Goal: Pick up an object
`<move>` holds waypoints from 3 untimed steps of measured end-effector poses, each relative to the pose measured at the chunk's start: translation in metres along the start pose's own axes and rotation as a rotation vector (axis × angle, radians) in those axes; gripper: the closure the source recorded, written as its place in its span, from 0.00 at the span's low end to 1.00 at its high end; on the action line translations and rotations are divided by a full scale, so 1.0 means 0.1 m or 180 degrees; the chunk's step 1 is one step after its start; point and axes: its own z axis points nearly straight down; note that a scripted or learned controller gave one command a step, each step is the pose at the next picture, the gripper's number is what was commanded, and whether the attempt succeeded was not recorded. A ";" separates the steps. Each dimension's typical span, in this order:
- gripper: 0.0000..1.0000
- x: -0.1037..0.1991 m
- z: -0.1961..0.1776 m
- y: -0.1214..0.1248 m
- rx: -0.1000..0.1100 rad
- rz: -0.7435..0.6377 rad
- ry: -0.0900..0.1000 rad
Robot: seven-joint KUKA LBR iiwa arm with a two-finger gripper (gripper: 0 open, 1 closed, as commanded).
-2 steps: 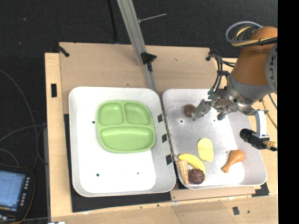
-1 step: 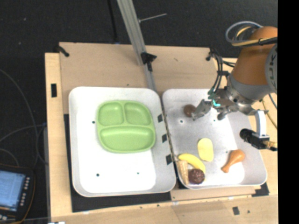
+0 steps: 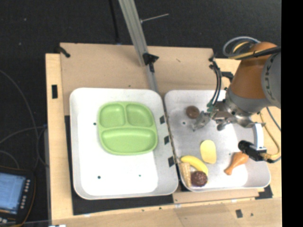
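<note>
Five small objects are seen in the right bin (image 3: 180, 103). A brown round piece (image 3: 192, 111) is placed near the upper left part. A pale yellow oval piece (image 3: 208, 152) is laid flat near the middle. An orange drumstick-shaped piece (image 3: 236, 163) is angled toward the lower right. A yellow banana (image 3: 193, 163) is laid slantwise at the lower left, touching a dark maroon round piece (image 3: 199, 178) by the front wall.

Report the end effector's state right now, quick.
End effector: over the right bin, just right of the small brown round object; nothing visibly held, and open or closed cannot be told.
</note>
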 end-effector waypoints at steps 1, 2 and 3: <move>0.00 0.01 0.60 0.06 0.0000 0.0003 0.0001; 0.00 0.00 0.73 0.07 -0.0009 0.0004 -0.0001; 1.00 -0.01 0.61 0.08 -0.0023 0.0021 0.0002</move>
